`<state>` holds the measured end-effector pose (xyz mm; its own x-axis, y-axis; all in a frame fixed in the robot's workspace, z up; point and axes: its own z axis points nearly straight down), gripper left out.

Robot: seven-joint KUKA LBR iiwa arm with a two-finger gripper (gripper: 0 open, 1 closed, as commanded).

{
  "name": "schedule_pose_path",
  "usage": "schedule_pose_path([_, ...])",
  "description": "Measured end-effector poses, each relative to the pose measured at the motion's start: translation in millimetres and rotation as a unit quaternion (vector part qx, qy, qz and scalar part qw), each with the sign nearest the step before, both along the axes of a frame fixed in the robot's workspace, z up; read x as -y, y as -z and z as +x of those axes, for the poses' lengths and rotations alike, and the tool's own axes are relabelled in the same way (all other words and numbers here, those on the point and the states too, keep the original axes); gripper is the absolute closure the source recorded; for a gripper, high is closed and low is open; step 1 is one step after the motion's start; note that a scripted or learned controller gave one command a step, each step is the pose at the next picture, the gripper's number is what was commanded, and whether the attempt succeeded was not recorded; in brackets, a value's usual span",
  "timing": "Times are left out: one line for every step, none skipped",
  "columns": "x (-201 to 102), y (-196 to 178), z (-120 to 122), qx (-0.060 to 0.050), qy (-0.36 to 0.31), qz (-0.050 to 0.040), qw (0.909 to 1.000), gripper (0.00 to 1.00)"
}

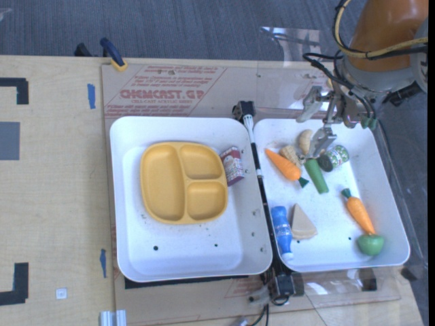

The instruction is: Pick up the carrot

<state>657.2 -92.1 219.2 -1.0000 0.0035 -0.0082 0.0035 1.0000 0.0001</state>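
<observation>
The left bin (129, 250) carries a yellow divided plate (183, 180), and just beside the plate's right rim lies a small dark-red packet (232, 165). Right of the plate, past the black divider, the right bin (391, 202) holds the toy food: a blue bottle (281, 228) near its front-left corner with a tan wedge (303, 223) touching its right side, then a carrot (283, 163) lying on a slant toward the bin's back, its tip pointing back-left and its thick end against a green cylinder (315, 174). A pale lumpy piece (304, 140) sits just behind that carrot. Further right a second carrot (357, 210) lies well apart from the plate, its thick end close to a green round fruit (371, 244). Either carrot looks like a light, rigid, smooth plastic toy, likely to slip along its taper, so a hold across the thicker middle seems safest. The gripper (322, 144) hangs over the bin's back, just right of the first carrot's thick end and above the green cylinder; its fingers appear slightly apart with nothing visible between them. The first carrot lies to the fingers' left and toward the front, near but not between them.
</observation>
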Motion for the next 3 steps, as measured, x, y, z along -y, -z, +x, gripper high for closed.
schedule_pose_path([-48.6,34.3,-56.9,-0.002,-0.042,0.0012,0.9991,0.0])
schedule_pose_path([10.2,82.3,-66.7,-0.004,0.021,0.0001,0.9998,0.0])
schedule_pose_path([6.5,99.2,-64.7,0.002,0.022,-0.0002,0.9998,0.0])
